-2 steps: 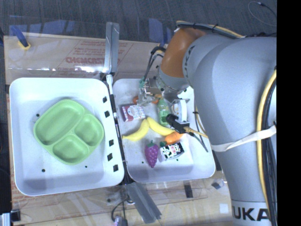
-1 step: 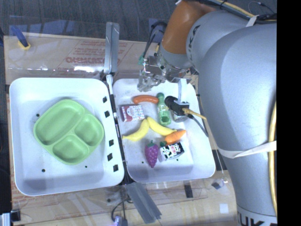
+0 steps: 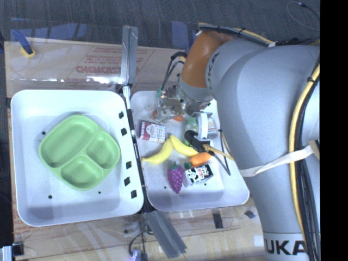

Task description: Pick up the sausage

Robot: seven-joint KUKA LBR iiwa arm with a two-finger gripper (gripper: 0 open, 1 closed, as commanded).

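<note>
- Claw (image 3: 169, 112) is down low at the far end of the right bin (image 3: 163, 197), with the arm coming in from the right. From this angle I can't tell if it's clenched or released.
- Sausage (image 3: 165, 113) looks like the small reddish-brown bit right at the claw, close to the bin's far wall and mostly hidden. No idea if it's actually gripped.
- Nearer the camera there's a little red-and-white carton (image 3: 152, 131) by the bin's left wall.
- A banana (image 3: 166, 151) lies across the middle, with a carrot (image 3: 200, 158) just to its right.
- Purple grapes (image 3: 175, 177) and a cow-print carton (image 3: 198, 174) sit side by side at the near end.
- The left bin (image 3: 27, 200) has a green divided plate (image 3: 80, 151) lying flat in it.
- Both bins sit on a pale surface (image 3: 70, 235).
</note>
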